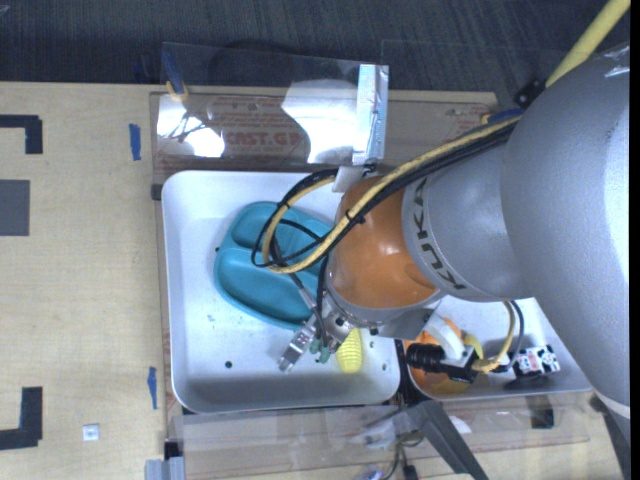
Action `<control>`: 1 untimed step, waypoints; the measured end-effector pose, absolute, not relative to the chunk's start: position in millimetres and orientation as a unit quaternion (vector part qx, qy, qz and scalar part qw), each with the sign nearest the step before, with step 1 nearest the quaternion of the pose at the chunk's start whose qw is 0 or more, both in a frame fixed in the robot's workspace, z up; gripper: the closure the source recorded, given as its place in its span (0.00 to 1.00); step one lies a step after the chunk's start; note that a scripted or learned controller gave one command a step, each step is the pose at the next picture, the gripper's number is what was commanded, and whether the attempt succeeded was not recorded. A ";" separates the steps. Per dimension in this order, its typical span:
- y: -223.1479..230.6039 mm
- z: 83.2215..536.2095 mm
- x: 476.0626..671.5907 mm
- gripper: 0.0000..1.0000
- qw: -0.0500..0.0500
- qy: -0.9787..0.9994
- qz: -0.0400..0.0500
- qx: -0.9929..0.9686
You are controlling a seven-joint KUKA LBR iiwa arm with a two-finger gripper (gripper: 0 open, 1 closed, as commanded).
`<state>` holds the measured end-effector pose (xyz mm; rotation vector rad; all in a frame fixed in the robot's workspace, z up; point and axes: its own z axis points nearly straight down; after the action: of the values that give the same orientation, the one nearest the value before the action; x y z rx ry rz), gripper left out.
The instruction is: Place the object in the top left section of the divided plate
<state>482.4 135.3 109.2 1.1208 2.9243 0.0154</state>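
The arm hangs low over the left bin [190, 298], its jaws [300, 348] too hidden to tell if spread or pinching, the yellow object [349, 351] lying just beside the teal divided plate [250, 273], so centre squarely over it before closing.

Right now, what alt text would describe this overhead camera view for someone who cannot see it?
A grey and orange robot arm reaches over a white bin, its tool low beside a small yellow object. A teal divided plate lies under the arm.

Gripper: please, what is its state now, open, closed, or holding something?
Gripper: cannot be told; it is low in the white bin, beside the yellow corn.
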 end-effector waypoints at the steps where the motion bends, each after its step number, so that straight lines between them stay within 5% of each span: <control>1: 187.8 94.7 516.9 0.00 0.007 0.973 0.005 0.230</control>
<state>516.9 187.8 94.7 0.7192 3.0441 0.0152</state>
